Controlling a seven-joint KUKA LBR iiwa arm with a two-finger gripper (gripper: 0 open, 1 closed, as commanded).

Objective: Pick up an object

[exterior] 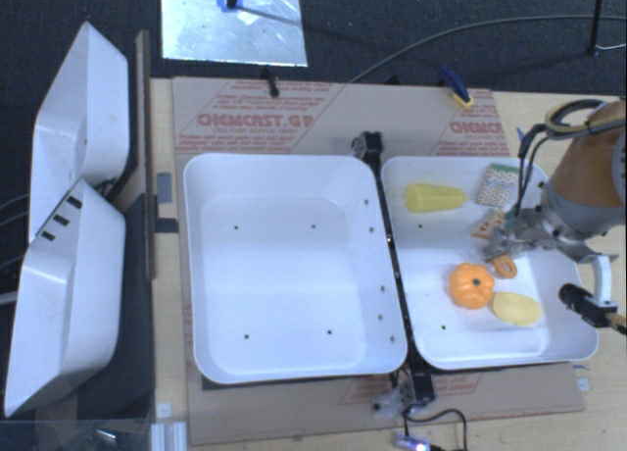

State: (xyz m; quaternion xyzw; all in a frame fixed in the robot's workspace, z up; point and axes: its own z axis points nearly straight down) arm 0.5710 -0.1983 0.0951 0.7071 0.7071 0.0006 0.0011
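The arm (pixel 588 170) comes in at the right edge of the frame, its orange band and grey wrist hanging over the right rim of the right bin (pixel 431 346). The end effector (pixel 509 241) points toward frame left and sits low over the upper right part of that bin, close to a small orange ring-like piece (pixel 504 266) and a tan scrap (pixel 486 227). How far it is spread cannot be told at this size, and nothing can be made out in its grasp.

4 larger things lie in the right bin. A pale yellow cylinder-like object (pixel 434 197) rests on its side near the upper edge. A patterned green-and-white packet (pixel 498 184) lies to its right, near the upper right corner. A small orange pumpkin (pixel 471 285) with a green stem sits near the middle, and a yellow lemon-shaped object (pixel 515 309) lies just beside it, to the lower right.

The left bin (pixel 284 263) sits at the centre of the bench (pixel 167 341), the 2 bins side by side.
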